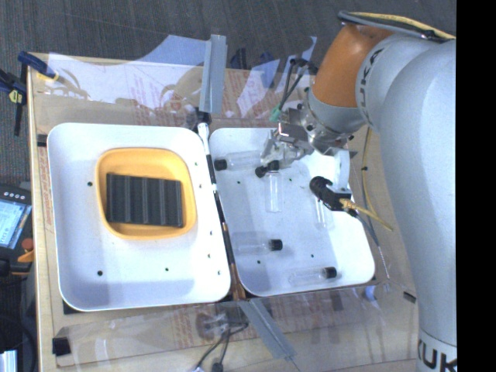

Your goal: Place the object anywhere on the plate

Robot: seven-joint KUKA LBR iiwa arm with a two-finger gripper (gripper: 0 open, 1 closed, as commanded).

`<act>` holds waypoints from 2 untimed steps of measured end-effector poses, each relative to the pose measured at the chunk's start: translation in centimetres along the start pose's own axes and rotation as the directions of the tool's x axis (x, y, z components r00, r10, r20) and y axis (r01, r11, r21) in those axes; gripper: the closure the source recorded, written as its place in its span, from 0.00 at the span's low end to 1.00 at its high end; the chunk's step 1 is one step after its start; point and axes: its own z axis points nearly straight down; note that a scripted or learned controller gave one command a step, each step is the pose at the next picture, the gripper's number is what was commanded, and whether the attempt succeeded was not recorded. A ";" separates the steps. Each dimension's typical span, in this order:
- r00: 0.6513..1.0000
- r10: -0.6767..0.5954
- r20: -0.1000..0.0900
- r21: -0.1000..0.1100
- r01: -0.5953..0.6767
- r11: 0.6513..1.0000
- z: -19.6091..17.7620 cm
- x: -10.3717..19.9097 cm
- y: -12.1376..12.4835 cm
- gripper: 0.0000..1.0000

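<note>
1. The yellow rounded plate (143,163) with a dark ribbed centre sits in the left white bin (77,270).
2. Several clear plastic tubes with black caps lie scattered in the right white bin (353,273); one (273,191) lies just below the claw (273,160).
3. The claw hangs over that bin's upper part; whether it is spread or pressed together, I cannot tell.

arm (411,169) cut off at right edge

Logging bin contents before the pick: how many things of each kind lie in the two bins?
Clear tubes with black caps: 4
Yellow plate: 1
Dark ridged insert on the plate: 1
Total: 6
</note>
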 end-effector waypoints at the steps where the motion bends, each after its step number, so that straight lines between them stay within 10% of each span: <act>1: 0.975 -0.221 0.001 0.003 0.221 0.975 -1.9 5.6 -1.7 1.00; 2: 0.961 -0.275 0.002 0.001 0.275 0.961 -1.2 11.0 -1.7 1.00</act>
